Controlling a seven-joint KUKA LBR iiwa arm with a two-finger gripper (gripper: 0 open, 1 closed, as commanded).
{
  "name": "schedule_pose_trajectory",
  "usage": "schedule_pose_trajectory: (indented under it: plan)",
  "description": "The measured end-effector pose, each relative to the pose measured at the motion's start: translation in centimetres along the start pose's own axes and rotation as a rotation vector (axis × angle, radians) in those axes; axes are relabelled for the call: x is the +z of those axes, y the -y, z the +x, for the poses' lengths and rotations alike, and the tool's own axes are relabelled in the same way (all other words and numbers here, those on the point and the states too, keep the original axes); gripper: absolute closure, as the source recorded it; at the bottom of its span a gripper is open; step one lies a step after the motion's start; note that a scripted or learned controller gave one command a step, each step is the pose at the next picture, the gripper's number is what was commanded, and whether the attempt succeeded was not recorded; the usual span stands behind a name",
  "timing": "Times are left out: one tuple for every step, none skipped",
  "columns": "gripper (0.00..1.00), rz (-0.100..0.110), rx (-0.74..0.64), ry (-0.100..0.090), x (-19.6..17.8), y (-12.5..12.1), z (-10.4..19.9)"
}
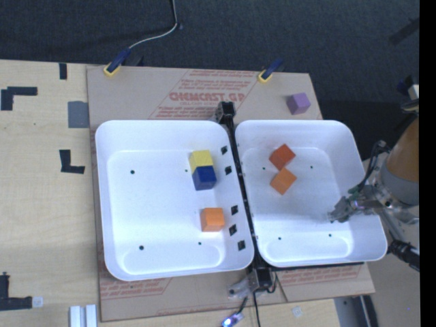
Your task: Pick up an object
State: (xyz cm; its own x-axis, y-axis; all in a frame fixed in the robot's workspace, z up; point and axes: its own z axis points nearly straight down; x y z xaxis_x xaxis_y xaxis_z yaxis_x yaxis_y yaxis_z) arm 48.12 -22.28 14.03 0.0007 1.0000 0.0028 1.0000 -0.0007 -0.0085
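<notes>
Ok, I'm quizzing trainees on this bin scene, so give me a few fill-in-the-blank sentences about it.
1. The yellow cube touches a ____ cube in the left bin.
2. The right bin holds ____ orange cubes.
3. The ____ cube lies on the cardboard, outside both bins.
4. The gripper hangs over the ____ bin.

Missing: blue; two; purple; right

Red print is showing on the brown cardboard sheet [197,94] lying under the two white bins. The largest line, running just above the bins, is reading roughly "CHEMCAST GP", though the letters are blurring and the last ones are uncertain. Smaller red lines above it are staying too fine to read. More red print is peeking out along the sheet's near edge, below the bins, and it too is proving too small to make out.
</notes>
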Motion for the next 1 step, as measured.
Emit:
schedule_pose_trajectory:
  plan:
    - [1.0, -0.008, 0.0, 0.004, 5.84, -0.29, -0.07]
